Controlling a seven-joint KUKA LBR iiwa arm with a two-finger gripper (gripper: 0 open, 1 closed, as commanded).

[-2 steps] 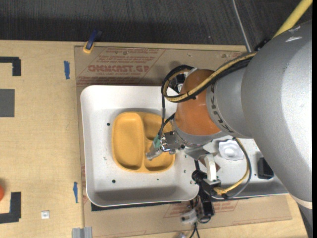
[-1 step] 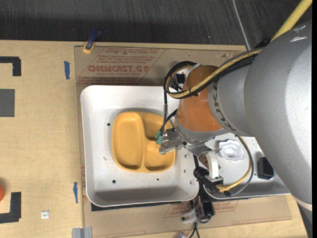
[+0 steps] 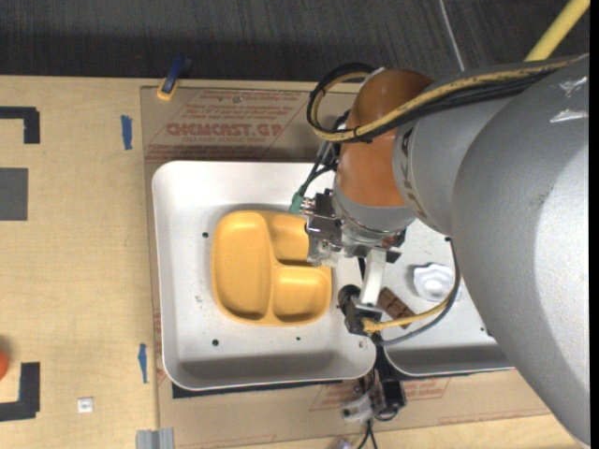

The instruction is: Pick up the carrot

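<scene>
Both bins seen from above. My gripper hangs over the seam between the two bins, at the right edge of the yellow divided dish that lies in the left bin. My own wrist covers it from above, so whether it is open or closed I cannot tell. In the right bin: a small white object and, near it, a brown piece. The carrot — I cannot tell where it lies. An orange-red spot sits at the far left edge of the bench, well apart from both bins.
</scene>
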